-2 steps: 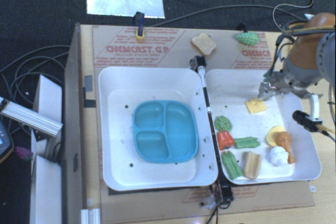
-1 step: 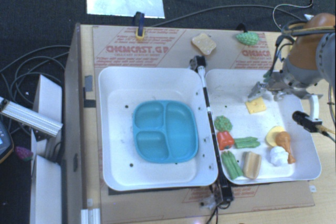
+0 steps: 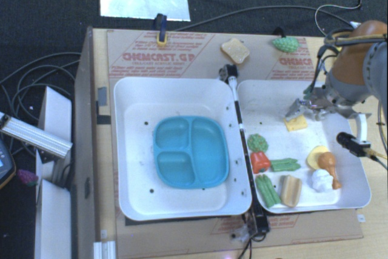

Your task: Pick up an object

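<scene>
Camera view: yellow cheese wedge (image 3: 296, 123) lies flat in the right bin (image 3: 364, 191), upper-middle, and the gripper (image 3: 301, 107) sits just above it, low over the bin floor. Fingers — can't tell if spread or pressed together, too small and blurry. Nothing visibly pinched between them.

Rest of items, rel. to the cheese: broccoli piece (image 3: 257, 142) down-left, red pepper (image 3: 260, 161) below that, green bean pod (image 3: 285, 164) beside the pepper. Further down, cucumber (image 3: 267, 190) and bread roll (image 3: 291, 190) near the bin's front wall. Down-right of the cheese: lemon (image 3: 316, 156), drumstick (image 3: 330, 166), white garlic-ish lump (image 3: 320, 180).

Far left of the cheese, blue divided tray (image 3: 190, 151) in the left bin (image 3: 130, 130). Up on the cardboard: toast slice (image 3: 235, 50) and green knobbly toy (image 3: 285, 44).
</scene>
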You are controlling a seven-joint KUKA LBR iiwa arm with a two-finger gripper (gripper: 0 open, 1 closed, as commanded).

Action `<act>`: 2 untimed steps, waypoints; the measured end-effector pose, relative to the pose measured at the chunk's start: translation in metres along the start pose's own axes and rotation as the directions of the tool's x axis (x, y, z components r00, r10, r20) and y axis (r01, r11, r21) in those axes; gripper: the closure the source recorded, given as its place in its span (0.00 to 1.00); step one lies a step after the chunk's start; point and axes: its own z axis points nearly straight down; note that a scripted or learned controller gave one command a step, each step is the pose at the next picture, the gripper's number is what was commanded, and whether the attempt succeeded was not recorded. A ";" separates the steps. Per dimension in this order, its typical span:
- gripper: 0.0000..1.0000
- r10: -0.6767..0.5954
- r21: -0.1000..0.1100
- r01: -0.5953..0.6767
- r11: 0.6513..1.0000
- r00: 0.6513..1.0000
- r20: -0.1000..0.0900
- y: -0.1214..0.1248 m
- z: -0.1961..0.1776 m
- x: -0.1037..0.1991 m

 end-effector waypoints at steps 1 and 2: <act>0.00 0.000 0.002 0.000 1.000 1.000 0.000 -0.013 0.001 -0.008; 0.00 0.001 0.003 -0.001 1.000 1.000 -0.001 -0.044 0.001 -0.011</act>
